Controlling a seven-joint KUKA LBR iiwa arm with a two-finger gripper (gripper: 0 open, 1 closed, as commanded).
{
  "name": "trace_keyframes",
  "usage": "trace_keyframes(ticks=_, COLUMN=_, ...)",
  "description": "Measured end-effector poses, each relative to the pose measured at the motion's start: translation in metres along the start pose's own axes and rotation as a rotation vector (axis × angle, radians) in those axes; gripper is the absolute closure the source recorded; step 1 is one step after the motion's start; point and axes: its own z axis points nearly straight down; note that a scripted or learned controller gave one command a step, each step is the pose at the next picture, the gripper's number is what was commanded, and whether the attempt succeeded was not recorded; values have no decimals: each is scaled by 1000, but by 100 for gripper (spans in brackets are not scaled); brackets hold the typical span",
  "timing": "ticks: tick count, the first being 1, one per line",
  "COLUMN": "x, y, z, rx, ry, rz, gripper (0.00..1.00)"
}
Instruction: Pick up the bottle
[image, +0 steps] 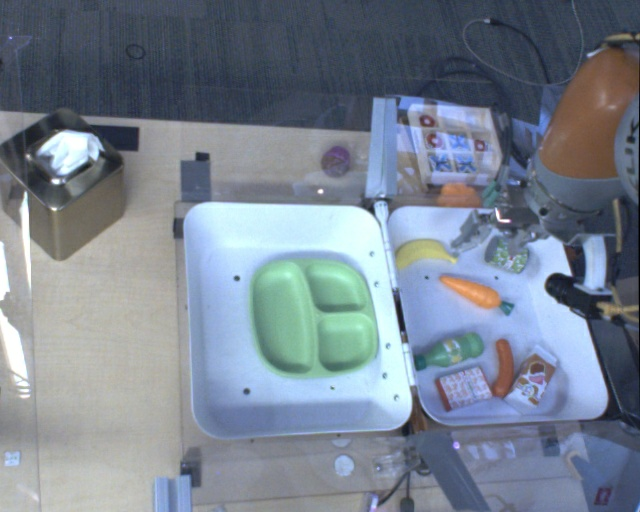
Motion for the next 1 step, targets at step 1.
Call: trace_keyframes(ticks=1, x=-22, y=-61, z=114, rx=2, ry=0, rz=88, gripper=0)
